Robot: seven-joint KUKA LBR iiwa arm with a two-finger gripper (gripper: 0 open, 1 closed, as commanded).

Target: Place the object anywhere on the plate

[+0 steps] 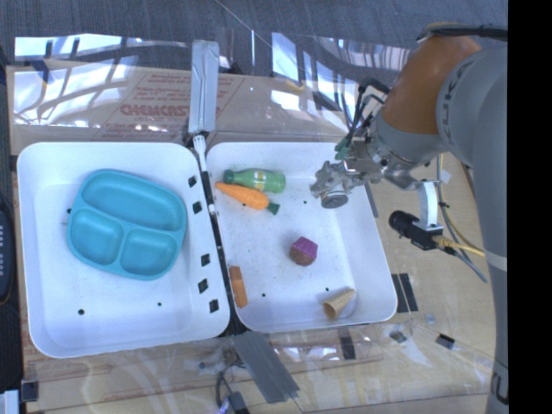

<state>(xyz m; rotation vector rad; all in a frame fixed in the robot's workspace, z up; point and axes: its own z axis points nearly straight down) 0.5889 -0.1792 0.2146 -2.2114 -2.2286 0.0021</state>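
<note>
We hover our pincer point(330, 188), its grip state impossible to tell, over the right bin point(373, 257), where the carrot point(244, 197) lies just to its left, long axis pointing left-right, the blue plate point(126, 222) farther left.

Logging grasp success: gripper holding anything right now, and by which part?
Nothing seen held. The gripper is over the right bin, apart from the carrot and bottle.

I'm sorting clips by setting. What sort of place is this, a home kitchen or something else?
Most likely a robot lab bench, not a kitchen. A grey and orange arm reaches over two white bins, one holding a blue plate, the other toy food such as a carrot and bottle.
</note>
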